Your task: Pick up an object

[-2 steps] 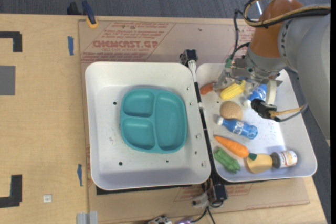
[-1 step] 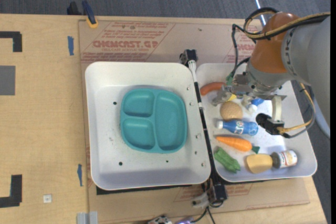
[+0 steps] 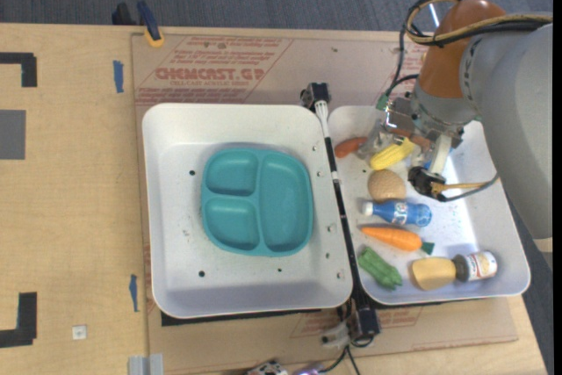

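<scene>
Banana-shaped yellow toy (image 3: 391, 155) lies in the right bin (image 3: 505, 224), at the gripper (image 3: 406, 139), seemingly touching it; whether it is clamped I cannot tell. Just below sit a tan ball (image 3: 386, 185), blue bottle (image 3: 399, 212) and carrot (image 3: 393, 237); the teal tray (image 3: 257, 198) fills the left bin (image 3: 167, 189). Lifting looks not yet done.
</scene>
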You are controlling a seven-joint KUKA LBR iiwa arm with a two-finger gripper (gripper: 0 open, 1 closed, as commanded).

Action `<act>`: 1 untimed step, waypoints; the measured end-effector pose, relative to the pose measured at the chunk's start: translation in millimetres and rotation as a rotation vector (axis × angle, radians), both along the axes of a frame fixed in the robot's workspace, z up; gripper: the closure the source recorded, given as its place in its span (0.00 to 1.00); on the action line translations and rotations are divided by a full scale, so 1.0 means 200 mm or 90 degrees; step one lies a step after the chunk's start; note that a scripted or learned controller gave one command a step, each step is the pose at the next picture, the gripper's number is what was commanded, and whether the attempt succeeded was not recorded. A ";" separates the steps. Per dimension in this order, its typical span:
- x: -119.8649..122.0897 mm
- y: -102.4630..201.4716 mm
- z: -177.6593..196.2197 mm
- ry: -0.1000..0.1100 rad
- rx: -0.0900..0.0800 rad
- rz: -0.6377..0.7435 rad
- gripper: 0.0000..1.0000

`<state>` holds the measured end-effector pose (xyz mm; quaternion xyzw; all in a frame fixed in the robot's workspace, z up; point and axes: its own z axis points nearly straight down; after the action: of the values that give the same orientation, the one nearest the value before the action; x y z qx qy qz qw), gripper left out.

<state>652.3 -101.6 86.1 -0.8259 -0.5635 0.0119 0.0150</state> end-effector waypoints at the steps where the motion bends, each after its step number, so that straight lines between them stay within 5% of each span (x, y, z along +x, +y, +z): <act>1: -0.17 0.05 0.00 -0.023 -0.004 0.104 0.00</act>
<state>618.7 -92.1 85.1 -0.7774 -0.6290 0.0001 0.0009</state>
